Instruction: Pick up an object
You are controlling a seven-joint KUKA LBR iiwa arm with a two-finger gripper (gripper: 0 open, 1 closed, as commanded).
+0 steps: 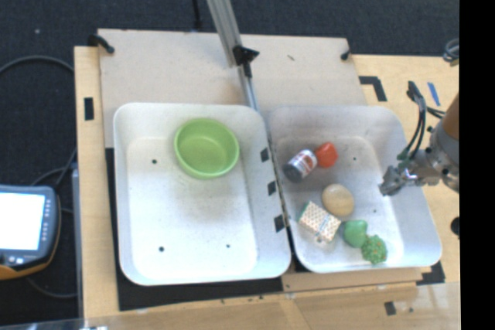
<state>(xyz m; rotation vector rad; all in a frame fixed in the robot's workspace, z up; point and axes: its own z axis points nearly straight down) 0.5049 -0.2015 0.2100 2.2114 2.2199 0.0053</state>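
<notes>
The right bin (pixel 402 232) holds a small can with a red end (pixel 303 164), an orange-red piece (pixel 326 155), a tan ball (pixel 338 200), a patterned little box (pixel 319 221), a green round piece (pixel 356 232) and a green knobbly piece (pixel 374 249). My gripper (pixel 392 183) hangs over the right side of that bin, right of the tan ball and apart from every object. Nothing shows between its tips.
A green bowl (pixel 206 147) sits in the upper part of the left bin (pixel 155 243). A metal pole (pixel 220 4) slants down to the seam between the bins. A screen device (pixel 27 228) lies off the bench at the left.
</notes>
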